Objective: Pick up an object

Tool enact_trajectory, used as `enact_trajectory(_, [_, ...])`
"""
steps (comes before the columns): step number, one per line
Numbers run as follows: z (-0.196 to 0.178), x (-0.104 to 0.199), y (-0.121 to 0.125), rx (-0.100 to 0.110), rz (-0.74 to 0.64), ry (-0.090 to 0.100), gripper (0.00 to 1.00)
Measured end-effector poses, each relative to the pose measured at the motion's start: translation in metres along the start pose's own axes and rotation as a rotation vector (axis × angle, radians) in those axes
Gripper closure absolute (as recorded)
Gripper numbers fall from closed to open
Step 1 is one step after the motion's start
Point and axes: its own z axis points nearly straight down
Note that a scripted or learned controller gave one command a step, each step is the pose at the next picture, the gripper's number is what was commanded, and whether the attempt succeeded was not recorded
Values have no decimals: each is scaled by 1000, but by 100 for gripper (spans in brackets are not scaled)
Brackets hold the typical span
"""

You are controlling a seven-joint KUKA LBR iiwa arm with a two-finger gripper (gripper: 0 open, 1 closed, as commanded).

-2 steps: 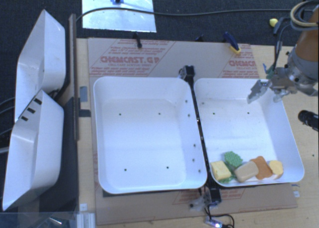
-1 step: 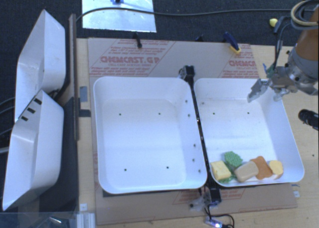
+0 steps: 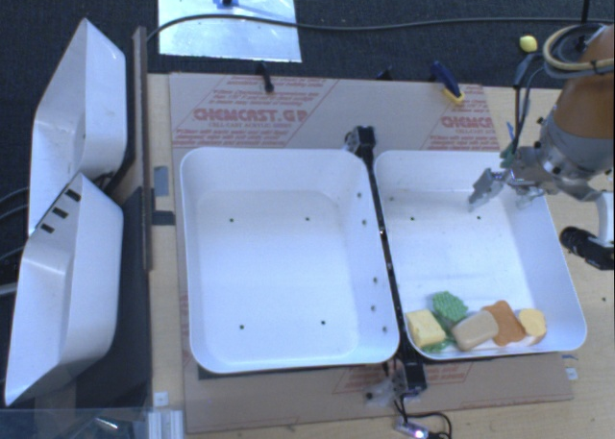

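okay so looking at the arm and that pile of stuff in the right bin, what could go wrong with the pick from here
1. The yellow block, green piece, tan block and orange piece sit packed together, so a grasp may catch two or slip between them.
2. They lie against the right bin's near wall, so a finger might hit the rim.
3. The end effector hangs over the bin's far part, well away from the pile, so a straight descent would likely close on nothing.

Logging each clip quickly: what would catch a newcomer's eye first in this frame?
A small huddle of colourful objects sits in the near corner of the right bin: a yellow block, a green piece, a tan block and an orange piece. The arm's pincer hangs above that bin's far side, well apart from them.
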Motion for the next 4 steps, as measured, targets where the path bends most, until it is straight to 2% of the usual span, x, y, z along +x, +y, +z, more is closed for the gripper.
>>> enact_trajectory(2, [118,9,-8,2,0,1,0])
enact_trajectory(3, [104,8,-7,-4,1,-1,100])
enact_trajectory(4, [55,18,-7,-7,-1,-1,100])
